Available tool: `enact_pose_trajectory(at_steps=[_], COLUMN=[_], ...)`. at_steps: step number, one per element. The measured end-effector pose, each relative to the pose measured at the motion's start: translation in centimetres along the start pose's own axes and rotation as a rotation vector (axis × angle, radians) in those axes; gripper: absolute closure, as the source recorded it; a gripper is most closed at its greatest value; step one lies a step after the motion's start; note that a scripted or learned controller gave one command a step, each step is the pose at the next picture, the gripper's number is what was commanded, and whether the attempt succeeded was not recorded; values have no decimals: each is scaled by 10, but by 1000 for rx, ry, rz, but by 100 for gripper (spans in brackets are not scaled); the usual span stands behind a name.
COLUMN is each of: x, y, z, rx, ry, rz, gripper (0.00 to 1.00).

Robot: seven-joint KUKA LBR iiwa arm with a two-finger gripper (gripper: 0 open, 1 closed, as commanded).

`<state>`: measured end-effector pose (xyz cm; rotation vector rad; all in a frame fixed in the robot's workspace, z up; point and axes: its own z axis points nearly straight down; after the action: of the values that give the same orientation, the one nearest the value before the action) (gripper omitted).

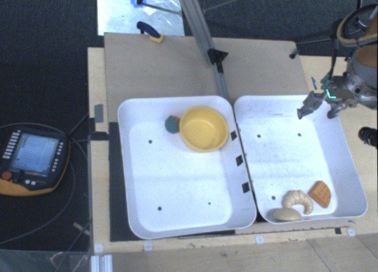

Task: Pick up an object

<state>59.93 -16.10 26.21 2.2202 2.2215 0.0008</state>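
White plastic is what you are working over: two shallow bins side by side on the tabletop. The left bin holds one yellow round plastic bowl near its upper edge, with one small dark green round piece touching the bowl's left side. The right bin holds three things crowded into its lower corner: one pale tan curved croissant-shaped toy, one cream oval piece just below it and touching it, and one orange waffle-like square just beside the croissant on the right. That makes five loose things in all, two left and three right.

Your hand hangs over the upper right corner of the right bin, well apart from everything. Its two dark fingers look spread, with nothing between them.

You have a free choice of object. I judge the three food toys to be light and probably hollow or rubbery, so they will take a squeeze without harm. The croissant looks the best target: close across its narrow curved body. The waffle square is flat and may slip under the fingers; take it by opposite edges. The bowl is stiff, smooth and wide, so you would have to pinch its rim, and it could tip or slide away. The green piece sits too tight against the bowl for an easy approach.
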Motion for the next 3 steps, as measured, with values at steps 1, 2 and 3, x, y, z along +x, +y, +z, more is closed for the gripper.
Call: enact_pose_trajectory(at_steps=[1,2,3], x=[0,4,4], y=[0,6,5], z=[0,45,108], rx=[0,4,5], ry=[0,1,1], rz=[0,-1,0], gripper=[0,0,0])
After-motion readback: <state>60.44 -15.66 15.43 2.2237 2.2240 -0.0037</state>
